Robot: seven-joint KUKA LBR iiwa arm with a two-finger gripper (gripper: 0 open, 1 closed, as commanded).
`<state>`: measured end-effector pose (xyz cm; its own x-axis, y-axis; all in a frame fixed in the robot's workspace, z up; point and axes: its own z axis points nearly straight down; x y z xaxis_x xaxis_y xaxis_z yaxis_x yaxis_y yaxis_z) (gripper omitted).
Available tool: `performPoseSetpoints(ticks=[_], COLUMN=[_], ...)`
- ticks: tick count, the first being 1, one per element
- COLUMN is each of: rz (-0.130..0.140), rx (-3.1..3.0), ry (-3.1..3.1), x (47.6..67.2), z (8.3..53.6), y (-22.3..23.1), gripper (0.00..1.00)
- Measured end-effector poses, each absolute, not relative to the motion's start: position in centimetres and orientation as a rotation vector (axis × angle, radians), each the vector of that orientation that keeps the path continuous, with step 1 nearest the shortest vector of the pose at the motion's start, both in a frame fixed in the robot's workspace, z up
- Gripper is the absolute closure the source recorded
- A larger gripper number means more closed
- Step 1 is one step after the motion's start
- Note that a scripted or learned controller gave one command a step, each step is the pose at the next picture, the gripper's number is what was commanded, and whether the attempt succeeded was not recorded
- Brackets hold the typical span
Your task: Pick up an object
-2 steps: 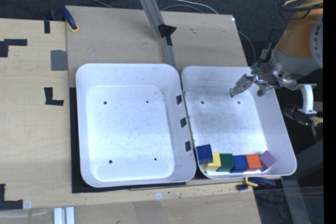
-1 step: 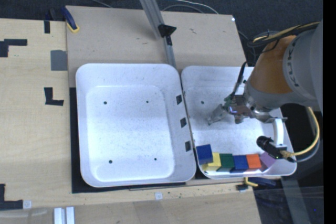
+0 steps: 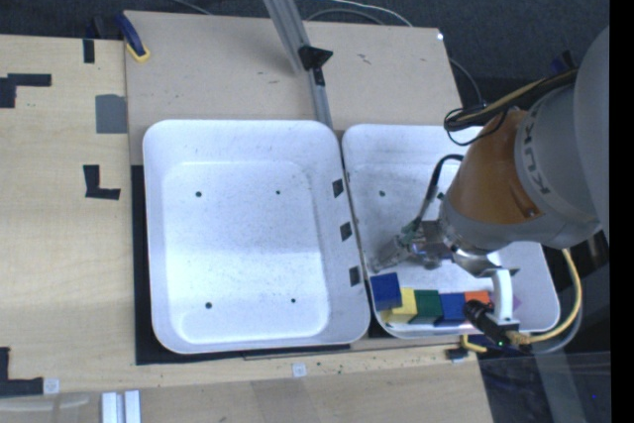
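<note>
Reaching into the right bin [image 3: 396,163], the claw [image 3: 421,248] hangs just above the coloured blocks [image 3: 421,302] at lower right; its grip state I cannot tell. Nothing looks lifted yet.

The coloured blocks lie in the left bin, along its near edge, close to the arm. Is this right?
Not quite. The camera view shows the coloured blocks in the right bin, not the left bin. They do lie along its near edge, close to the arm.

White bins [image 3: 248,233] hold blue [image 3: 385,289], yellow [image 3: 401,311], green [image 3: 428,302] and orange [image 3: 476,296] blocks.
</note>
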<state>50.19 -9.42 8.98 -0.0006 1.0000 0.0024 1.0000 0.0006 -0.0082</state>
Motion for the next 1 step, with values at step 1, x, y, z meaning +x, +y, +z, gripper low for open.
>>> performPoseSetpoints(ticks=[1], rz=[0.002], rx=[-2.219], ry=[-2.220], x=[50.84], z=[9.14], y=[-9.60], gripper=[0.00])
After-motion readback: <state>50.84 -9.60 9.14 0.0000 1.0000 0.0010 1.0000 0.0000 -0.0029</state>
